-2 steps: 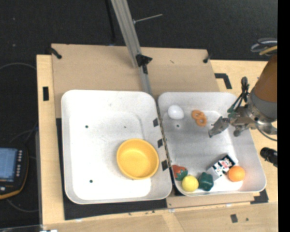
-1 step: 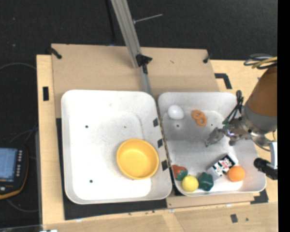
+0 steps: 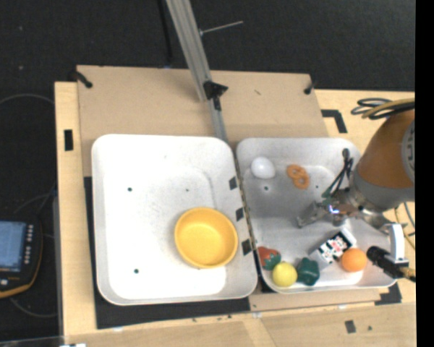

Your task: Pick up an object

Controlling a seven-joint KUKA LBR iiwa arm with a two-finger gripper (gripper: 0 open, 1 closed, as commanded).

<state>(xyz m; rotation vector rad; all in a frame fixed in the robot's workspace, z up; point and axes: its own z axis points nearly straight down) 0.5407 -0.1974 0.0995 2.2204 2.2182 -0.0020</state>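
In the right bin (image 3: 275,154) the loose objects lie mostly along the edge nearest the view's bottom. A yellow ball (image 3: 284,273) sits close to that edge, with a dark green object (image 3: 308,271) just beside it on its right and a red-and-green piece (image 3: 267,255) just beside it towards the bin's left wall. Further right along the same edge are a black-and-white box (image 3: 333,246) and an orange ball (image 3: 354,259), near each other in the lower right corner. Towards the far edge of the bin lie a white ball (image 3: 262,168) near the left wall and an orange pretzel-shaped item (image 3: 299,176) just to its right.

The gripper (image 3: 315,215) is low over the bare middle of the right bin, between the pretzel-shaped item and the black-and-white box and touching neither. The picture is too blurred there to tell whether it is spread or closed, and no object can be made out in its grasp. The arm (image 3: 387,157) reaches in over the bin's right wall, its orange band above the grey wrist.

The left bin (image 3: 145,172) holds a yellow bowl (image 3: 206,237), upright, near its lower right corner. Both bins rest on a brown bench (image 3: 166,100), and a metal pole (image 3: 192,42) rises from its far edge.
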